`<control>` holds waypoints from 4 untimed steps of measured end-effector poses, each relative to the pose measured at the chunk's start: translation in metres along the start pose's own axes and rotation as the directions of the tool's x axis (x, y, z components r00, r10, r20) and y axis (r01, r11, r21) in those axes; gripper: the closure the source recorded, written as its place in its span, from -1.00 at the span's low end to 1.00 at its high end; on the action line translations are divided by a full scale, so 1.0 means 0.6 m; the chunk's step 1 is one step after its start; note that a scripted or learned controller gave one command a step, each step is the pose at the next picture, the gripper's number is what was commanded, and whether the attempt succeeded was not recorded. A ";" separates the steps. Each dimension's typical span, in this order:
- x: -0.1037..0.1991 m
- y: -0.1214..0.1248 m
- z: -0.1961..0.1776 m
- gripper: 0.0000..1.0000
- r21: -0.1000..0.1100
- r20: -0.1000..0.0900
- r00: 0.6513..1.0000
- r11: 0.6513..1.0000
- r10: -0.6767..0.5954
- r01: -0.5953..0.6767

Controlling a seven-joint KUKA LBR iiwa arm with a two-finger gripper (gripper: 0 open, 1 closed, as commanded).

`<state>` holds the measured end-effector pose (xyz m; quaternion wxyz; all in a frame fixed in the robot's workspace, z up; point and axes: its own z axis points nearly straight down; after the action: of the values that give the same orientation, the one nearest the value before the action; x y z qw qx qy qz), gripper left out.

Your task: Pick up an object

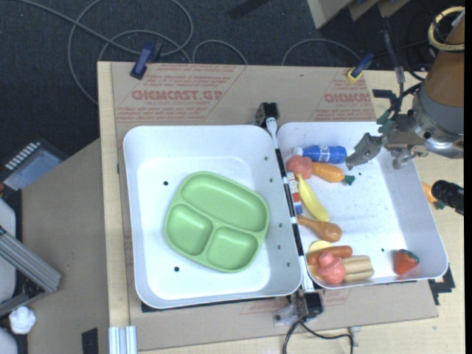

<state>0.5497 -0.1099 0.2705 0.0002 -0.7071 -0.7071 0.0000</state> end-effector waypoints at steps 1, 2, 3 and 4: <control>0.002 0.064 0.299 -1.00 0.004 -0.001 1.000 1.000 0.001 -0.001; -0.077 0.137 0.255 -1.00 -0.003 0.002 1.000 1.000 0.001 -0.001; 0.030 -0.013 0.245 -1.00 0.001 -0.001 1.000 1.000 0.000 0.000; 0.031 -0.101 0.311 -1.00 0.002 0.000 1.000 1.000 0.001 -0.001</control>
<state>0.4892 -0.0911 0.0839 0.0010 -0.7073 -0.7069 0.0006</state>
